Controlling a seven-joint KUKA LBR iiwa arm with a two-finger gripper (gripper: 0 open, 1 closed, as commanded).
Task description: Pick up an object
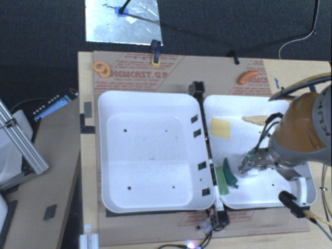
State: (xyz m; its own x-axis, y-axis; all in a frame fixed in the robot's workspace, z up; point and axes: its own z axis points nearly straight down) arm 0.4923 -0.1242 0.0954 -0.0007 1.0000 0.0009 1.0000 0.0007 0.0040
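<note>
In the right bin (290,198), a yellow square slab (221,128) lies near the upper left. A tan cone-shaped piece (255,120) rests by the bin's far wall. Two green pieces (226,176) lie together near the left wall, at the bin's lower left. My gripper (246,166) is low in the right bin, just right of the green pieces and below the yellow slab. The arm's orange band (301,123) and grey wrist come in from the right.
The left bin (150,149) sits beside the right one, with black clips (202,165) along the divider. An orange sausage-shaped toy (248,77) and a pretzel-like ring (102,69) lie on the board behind the bins. A yellow-blue clamp (155,53) stands at the board's back edge.
</note>
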